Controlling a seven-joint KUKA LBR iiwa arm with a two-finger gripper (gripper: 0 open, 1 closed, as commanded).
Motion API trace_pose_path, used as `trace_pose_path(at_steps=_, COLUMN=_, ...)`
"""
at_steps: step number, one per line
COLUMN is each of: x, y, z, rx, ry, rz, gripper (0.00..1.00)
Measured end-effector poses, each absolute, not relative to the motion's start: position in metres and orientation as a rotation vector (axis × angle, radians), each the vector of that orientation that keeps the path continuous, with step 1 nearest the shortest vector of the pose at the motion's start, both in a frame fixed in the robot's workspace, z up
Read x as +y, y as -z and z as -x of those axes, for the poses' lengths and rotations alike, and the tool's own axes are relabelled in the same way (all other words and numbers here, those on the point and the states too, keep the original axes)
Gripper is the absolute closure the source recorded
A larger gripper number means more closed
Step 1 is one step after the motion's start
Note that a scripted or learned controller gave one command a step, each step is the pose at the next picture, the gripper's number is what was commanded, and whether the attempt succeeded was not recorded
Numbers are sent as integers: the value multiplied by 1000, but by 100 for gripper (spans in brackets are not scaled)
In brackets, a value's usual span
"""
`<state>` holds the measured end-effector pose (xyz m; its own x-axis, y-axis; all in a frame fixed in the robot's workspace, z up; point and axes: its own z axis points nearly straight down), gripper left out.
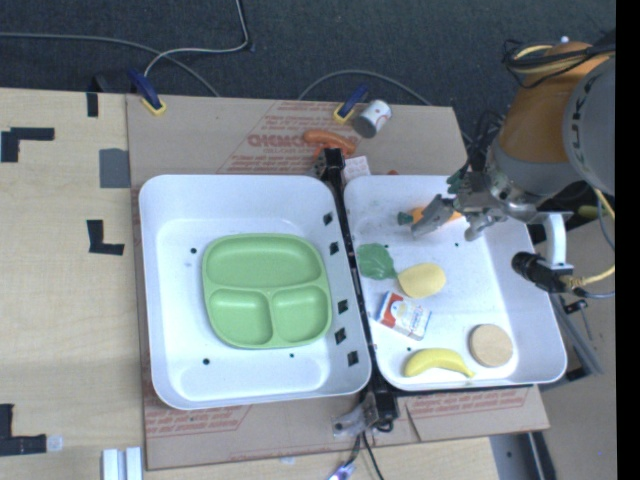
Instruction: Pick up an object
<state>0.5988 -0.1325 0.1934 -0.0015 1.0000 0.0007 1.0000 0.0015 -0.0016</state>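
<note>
Brown cardboard (pixel 290 138) covers the bench under two shallow white bins, with dark carpet beyond it and black cables trailing across the floor.

At the gripper (pixel 443 213), the two grey fingers (pixel 430 216) point leftward over the upper part of the right bin (pixel 530 363), and they look slightly parted with nothing clearly between them. A small orange and green object (pixel 412 215), perhaps a toy carrot, lies just beside the fingertips on their left; whether it touches them cannot be told. Behind the fingers, the grey wrist rises to the orange band of the arm (pixel 545 118) at the right edge.

Further out in the same bin, a green leaf-shaped piece (pixel 376 261) lies near the divider, below and to the left of the fingers. Just right of it sits a yellow lemon-like lump (pixel 422 279). Below that lies a small red and white packet (pixel 403 315). Along the near wall rest a yellow banana (pixel 437 364) and, to its right, a round tan cookie-like disc (pixel 491 344). All of these are well apart from the fingers.

In the left bin (pixel 170 268), a pale green divided plate (pixel 267 290) with three compartments lies near the middle.

Beyond the bins, an orange item (pixel 327 140) and a small grey cylinder (pixel 371 117) lie on the cardboard.
</note>
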Motion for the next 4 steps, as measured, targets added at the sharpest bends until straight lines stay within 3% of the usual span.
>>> trace_pose_path(at_steps=1, x=-107, y=-88, z=-595, rx=-2230, ry=11, rz=2224, gripper=0)
trace_pose_path(at_steps=2, x=-140, y=-89, z=-563, rx=-2229, ry=7, rz=2227, gripper=0)
trace_pose_path(at_steps=3, x=-96, y=-86, z=-603, rx=-2227, ry=5, rz=2221, gripper=0)
trace_pose_path(at_steps=4, x=-147, y=-88, z=-529, rx=-2222, ry=-1, rz=2225, gripper=0)
